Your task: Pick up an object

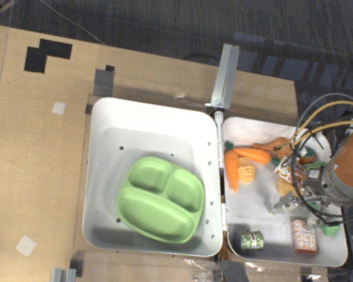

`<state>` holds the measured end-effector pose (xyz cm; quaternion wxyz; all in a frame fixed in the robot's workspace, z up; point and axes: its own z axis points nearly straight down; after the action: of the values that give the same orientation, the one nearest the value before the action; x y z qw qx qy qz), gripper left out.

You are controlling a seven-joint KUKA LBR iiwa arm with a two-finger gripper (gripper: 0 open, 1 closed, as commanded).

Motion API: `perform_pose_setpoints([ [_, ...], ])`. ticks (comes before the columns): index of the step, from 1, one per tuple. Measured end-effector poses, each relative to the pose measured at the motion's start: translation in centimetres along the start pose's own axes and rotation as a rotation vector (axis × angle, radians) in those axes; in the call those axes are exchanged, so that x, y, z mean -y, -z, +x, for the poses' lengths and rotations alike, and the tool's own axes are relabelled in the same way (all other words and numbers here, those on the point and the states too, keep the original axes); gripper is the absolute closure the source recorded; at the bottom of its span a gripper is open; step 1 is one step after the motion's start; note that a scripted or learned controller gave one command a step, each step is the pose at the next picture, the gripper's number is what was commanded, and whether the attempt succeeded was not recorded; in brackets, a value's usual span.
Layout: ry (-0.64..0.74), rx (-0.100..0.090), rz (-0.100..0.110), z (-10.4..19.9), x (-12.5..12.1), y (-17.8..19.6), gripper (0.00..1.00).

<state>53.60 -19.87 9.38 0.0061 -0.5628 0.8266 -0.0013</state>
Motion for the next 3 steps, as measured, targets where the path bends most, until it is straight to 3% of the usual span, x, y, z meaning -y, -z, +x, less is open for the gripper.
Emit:
perform_pose_setpoints([
  [1,0.145,-0.007,0.015,-6.6,-0.6,0.1,0.00],
  [2,0.358,-0.006,0.012,-4.4,6.6,0.0,0.00],
  [3,0.343,-0.008,0.014,-0.1,2.6,0.1,0.00],
])
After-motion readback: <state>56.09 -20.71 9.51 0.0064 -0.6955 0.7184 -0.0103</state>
